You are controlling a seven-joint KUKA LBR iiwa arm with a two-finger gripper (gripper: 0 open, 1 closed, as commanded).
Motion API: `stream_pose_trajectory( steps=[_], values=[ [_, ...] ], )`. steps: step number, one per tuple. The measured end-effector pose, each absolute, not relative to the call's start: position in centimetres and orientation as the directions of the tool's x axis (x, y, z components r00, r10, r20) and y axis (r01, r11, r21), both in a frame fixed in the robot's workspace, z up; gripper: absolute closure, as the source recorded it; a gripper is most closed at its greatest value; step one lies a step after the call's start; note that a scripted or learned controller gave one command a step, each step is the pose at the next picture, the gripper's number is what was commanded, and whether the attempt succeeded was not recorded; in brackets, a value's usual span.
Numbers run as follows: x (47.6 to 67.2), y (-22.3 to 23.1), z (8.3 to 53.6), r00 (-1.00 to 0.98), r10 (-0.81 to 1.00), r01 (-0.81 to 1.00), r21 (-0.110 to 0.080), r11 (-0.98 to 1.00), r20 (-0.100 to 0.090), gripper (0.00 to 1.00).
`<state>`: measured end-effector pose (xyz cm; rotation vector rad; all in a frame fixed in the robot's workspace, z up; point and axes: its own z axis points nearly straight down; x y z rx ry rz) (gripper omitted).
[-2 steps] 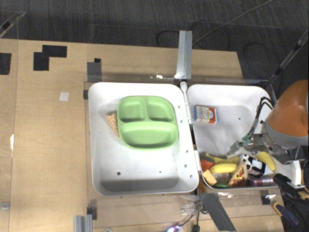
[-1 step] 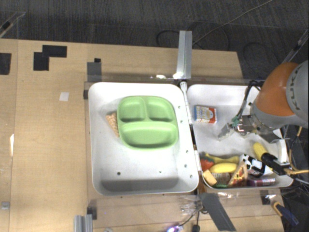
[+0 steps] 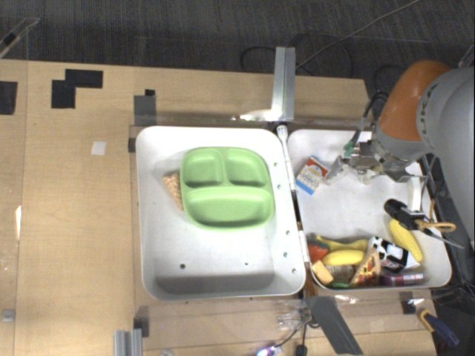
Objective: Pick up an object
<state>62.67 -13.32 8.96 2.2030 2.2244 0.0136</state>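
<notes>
Gripper [image 3: 355, 156] low in right bin [image 3: 334, 217] nr far edge, just beside small carton [image 3: 311, 175], finger state can't tell; judge best to centre over carton, descend square, pinch w/o nudging it away.

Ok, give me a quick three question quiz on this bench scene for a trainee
1. True or false: the green divided tray lies in the left bin.
2. Which bin is the tool over: A) left, B) right?
3. Fill in: beside the tool lies a small ____.

Key: 1 true; 2 B; 3 carton, red, white and blue.
</notes>
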Motion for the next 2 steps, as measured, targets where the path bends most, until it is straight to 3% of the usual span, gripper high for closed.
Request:
stream_pose_trajectory(
  steps=[1, 2],
  values=[
    [67.16, -12.17, 8.81, -0.06, 0.998, 0.998, 0.009, 0.06, -0.001, 0.0],
    [67.14, -13.09, 8.81, 0.044, 0.999, 0.999, 0.008, -0.044, -0.001, 0.0]
  ],
)
